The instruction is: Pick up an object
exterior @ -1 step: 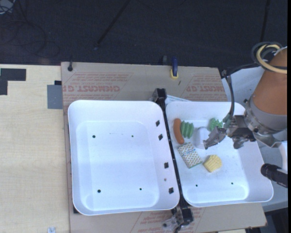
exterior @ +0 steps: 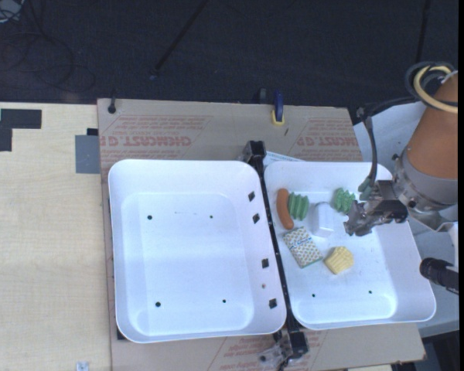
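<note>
The right bin (exterior: 371, 304) holds several small objects: an orange sausage-shaped piece (exterior: 284, 208), a green ridged piece (exterior: 298, 205) beside it, a second green piece (exterior: 342, 199), a checked white-and-green packet (exterior: 302, 246), a yellow corn-like piece (exterior: 339, 260) and a pale translucent item (exterior: 324, 218). My gripper (exterior: 357, 224) hangs over the right half of this bin, just right of the second green piece and above the yellow piece. I see nothing between its fingers.
The left bin (exterior: 185, 250) sits beside the right one, with a black clip strip (exterior: 264, 230) along the shared wall. Brown cardboard (exterior: 193, 134) lies under both bins. A blue-and-yellow clamp (exterior: 278, 109) stands at the back edge.
</note>
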Controlling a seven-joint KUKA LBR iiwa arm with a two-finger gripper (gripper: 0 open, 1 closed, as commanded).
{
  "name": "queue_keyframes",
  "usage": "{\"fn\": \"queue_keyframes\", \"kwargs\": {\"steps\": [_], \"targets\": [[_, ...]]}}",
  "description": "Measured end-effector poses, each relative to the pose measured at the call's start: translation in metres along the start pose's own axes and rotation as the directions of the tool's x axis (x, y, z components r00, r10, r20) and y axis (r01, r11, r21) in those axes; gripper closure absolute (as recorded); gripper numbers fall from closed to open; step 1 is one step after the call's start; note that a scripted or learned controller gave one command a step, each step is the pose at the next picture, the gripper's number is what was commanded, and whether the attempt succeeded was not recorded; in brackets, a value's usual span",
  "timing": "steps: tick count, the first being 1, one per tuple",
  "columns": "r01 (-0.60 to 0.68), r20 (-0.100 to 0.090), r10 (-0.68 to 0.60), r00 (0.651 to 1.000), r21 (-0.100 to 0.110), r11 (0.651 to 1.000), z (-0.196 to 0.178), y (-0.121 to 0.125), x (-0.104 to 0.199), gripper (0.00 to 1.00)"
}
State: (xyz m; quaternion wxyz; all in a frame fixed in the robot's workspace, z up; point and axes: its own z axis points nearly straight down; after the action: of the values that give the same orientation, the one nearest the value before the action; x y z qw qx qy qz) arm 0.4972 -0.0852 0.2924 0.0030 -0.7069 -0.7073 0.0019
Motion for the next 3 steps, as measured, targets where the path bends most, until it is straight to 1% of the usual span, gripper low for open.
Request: {"fn": "queue_keyframes", "kwargs": {"steps": [1,2,3], "targets": [[0.007,0.000,-0.007,1.000,-0.010,1.000,-0.059,0.001,0.066,1.00],[0.001,0.001,-0.001,1.000,-0.002,1.000,-0.066,0.001,0.063,1.00],[0.006,0.000,-0.006,1.000,-0.009,1.000,-0.105,0.016,0.129,1.00]]}}
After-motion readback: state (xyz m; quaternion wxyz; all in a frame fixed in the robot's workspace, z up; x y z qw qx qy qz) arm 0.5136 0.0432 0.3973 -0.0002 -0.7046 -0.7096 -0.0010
